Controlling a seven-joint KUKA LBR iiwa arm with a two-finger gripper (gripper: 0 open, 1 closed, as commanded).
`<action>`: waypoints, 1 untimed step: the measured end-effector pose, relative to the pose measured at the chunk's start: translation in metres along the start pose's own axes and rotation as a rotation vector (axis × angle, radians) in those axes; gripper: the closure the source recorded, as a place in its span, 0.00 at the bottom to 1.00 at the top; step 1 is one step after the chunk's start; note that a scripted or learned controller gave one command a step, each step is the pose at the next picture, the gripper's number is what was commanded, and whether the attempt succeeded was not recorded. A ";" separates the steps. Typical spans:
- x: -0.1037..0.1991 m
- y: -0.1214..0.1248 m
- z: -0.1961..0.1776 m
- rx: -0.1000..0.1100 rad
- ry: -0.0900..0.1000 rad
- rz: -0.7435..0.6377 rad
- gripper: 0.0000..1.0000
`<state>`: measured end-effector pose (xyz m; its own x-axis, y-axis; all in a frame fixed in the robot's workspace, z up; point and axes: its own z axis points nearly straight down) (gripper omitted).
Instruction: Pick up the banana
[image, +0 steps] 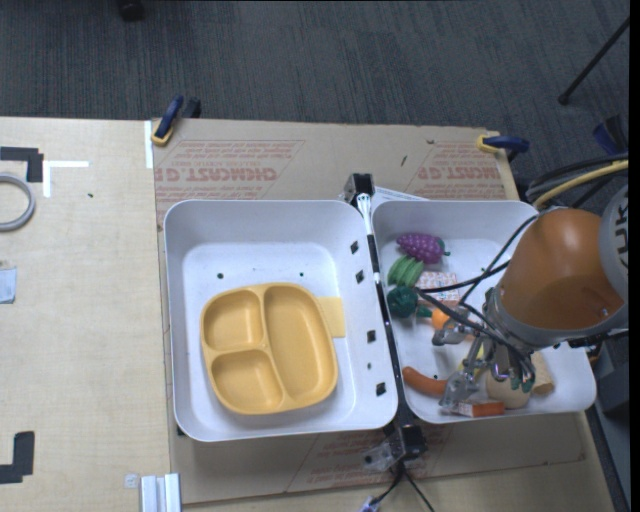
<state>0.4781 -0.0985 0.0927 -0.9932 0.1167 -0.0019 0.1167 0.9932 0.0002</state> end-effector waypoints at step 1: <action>-0.006 -0.045 0.000 0.000 -0.002 -0.465 0.00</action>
<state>0.4785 -0.1438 0.0929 -0.9400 -0.3412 -0.0037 -0.3412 0.9400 -0.0013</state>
